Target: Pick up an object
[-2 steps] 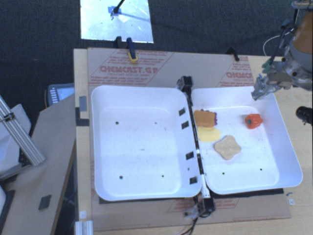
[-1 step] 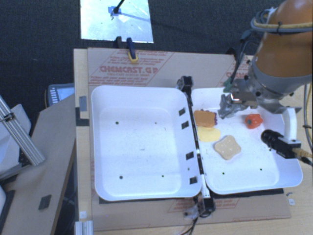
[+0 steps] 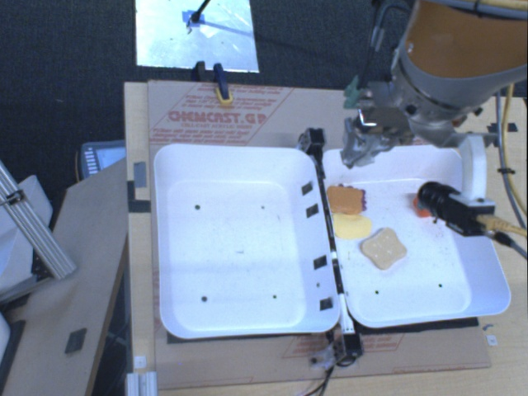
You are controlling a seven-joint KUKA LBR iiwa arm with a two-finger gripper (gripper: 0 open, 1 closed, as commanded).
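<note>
Overhead and at a slant, left to right: shallow white left bin, well left of the jaws. Row of small black clips along the meeting rims, left of the jaws and nearer the camera. Grey two-finger gripper poised over the far left corner of the shallow white right bin, nothing seen between the jaws. Open or closed: cannot tell from this angle.

Candidates for the pick, all in the right bin and on the camera side of the jaws:
- flat orange-brown square slab on a purple layer, just in front of the jaws
- pale yellow flat oval piece, touching the slab's near edge
- tan toast-shaped slice, further forward and slightly right, just beside the yellow piece
- small red-orange thing, well right of the jaws, mostly hidden

Likely failures, by judgement:
- straight descent from the present spot: contact with the far wall or rim, not a toy
- thin flat shapes: little to pinch, hence sliding away on closing
- slab and yellow piece in contact: one dragged along with the other

Legible print: "CHEMCAST" in red capitals on the brown cardboard sheet under both bins, left of the jaws and slightly beyond them. Characters after it unclear; smaller red lines unreadable.
</note>
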